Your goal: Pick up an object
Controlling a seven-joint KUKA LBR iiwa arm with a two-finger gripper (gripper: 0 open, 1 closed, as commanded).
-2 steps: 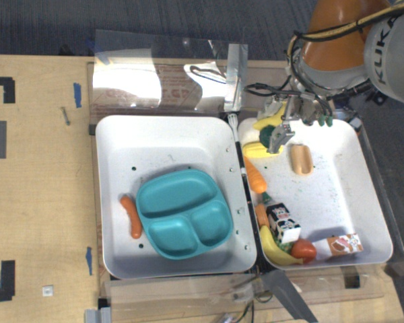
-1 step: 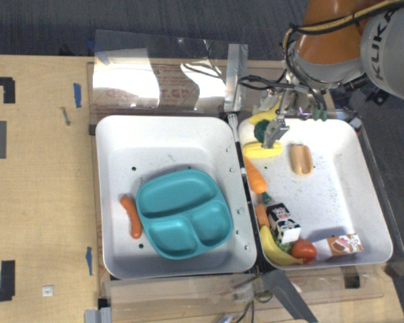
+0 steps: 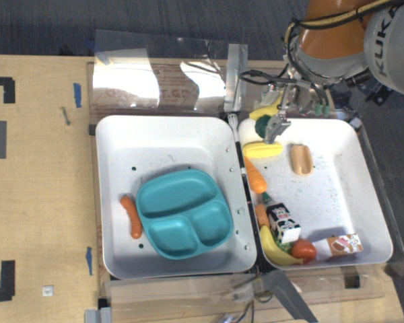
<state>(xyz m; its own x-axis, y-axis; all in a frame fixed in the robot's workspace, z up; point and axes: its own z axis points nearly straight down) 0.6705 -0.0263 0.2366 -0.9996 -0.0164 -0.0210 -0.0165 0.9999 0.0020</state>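
Gripper low over right bin's far-left corner, finger spread impossible to tell. Yellow block directly beneath, likely the pick target. Bread roll just beside; carrot against dividing wall.

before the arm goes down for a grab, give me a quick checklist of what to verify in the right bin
1. Gripper over the right bin, near its back left corner: ok.
2. Target under it: the yellow piece lies just below the fingertips, not between them, so nothing is held: ok for a fresh try.
3. Finger opening: cannot tell, cables and wrist clutter it.
4. Clearance at the target: the yellow piece sits against the bin's left wall, with an orange carrot close in front: not ok, tight.
5. Easier pick: the tan bun lies apart from other things: ok.
6. Front left corner: banana, tomato and small carton crowd together: not ok.
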